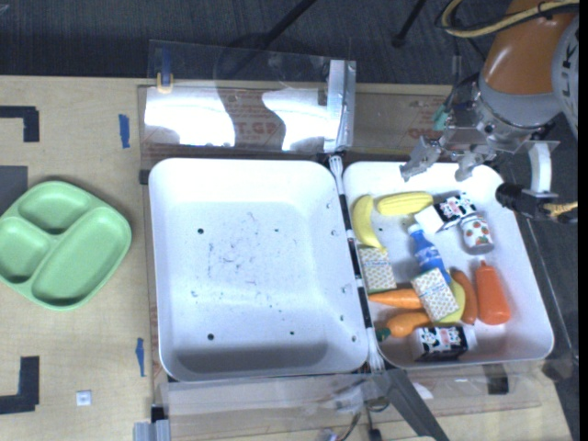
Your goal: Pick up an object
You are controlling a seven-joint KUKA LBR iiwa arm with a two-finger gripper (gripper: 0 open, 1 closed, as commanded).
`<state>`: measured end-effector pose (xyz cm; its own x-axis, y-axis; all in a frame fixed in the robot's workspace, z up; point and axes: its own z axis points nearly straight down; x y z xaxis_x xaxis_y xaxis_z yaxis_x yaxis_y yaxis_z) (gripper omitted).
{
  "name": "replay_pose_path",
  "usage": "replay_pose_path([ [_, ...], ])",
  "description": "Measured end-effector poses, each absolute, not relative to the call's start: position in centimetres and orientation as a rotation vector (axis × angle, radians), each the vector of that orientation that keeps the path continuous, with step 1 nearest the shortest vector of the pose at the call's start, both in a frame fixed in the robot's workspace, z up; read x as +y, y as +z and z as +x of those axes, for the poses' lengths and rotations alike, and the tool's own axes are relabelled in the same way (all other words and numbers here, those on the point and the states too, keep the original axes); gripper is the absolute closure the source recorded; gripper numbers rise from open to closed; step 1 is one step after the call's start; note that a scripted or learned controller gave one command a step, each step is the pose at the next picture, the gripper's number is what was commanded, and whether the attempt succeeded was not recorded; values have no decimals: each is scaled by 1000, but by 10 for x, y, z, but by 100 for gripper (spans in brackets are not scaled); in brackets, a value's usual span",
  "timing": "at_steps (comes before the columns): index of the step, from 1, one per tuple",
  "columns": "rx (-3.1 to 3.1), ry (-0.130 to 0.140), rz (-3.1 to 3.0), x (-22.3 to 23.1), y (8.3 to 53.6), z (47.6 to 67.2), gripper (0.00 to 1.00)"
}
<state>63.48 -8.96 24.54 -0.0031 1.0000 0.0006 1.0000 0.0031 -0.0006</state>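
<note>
the claw (447, 162) hangs above the far rim of the right bin (537, 324), its two fingers spread apart with nothing between them — a ready stance, i judge, for dropping onto something. everything to pick lies in that bin: a banana (390, 207) just below the claw, a blue bottle (426, 249) past it, carrots (397, 298) toward the near wall, an orange bottle (492, 293) by the right wall. they crowd together, so clear room is tight — the banana near the far rim looks easiest. the left bin (184, 186) beside it offers open floor.
</note>
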Motion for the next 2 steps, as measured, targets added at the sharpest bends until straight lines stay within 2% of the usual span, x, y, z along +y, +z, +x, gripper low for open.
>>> replay_pose_path([
  [1, -2349, -2, -2089, -147, 121, 613, 0],
  [2, -2589, -5, -1786, -124, 87, 576, 0],
])
